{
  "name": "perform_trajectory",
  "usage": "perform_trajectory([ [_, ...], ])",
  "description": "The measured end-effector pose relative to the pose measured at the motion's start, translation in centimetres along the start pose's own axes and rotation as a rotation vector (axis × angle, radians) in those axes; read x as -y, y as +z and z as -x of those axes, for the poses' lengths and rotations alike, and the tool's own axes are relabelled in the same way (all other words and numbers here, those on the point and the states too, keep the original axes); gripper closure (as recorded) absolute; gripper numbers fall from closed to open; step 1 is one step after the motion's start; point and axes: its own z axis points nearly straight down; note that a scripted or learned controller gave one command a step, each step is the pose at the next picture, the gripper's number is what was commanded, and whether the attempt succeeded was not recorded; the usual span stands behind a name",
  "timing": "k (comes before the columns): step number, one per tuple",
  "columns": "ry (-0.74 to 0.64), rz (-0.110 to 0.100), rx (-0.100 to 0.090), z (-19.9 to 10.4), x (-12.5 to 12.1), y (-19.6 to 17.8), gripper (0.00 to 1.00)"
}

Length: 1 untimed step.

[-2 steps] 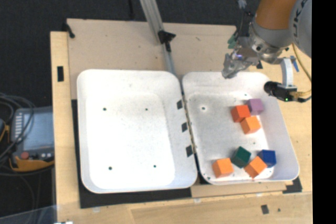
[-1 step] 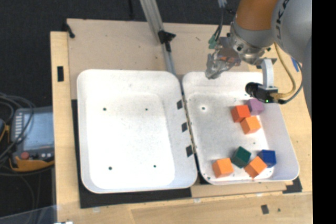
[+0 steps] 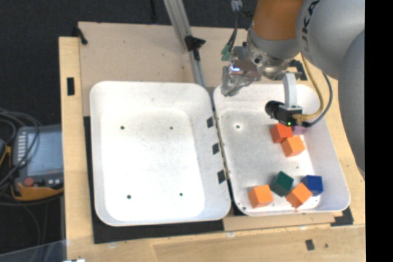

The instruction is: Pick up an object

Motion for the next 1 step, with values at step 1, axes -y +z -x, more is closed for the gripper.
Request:
perform_trajectory([
  [1,0.001,-0.002,0.002,-5.05,0.59,2.43,1.00],
])
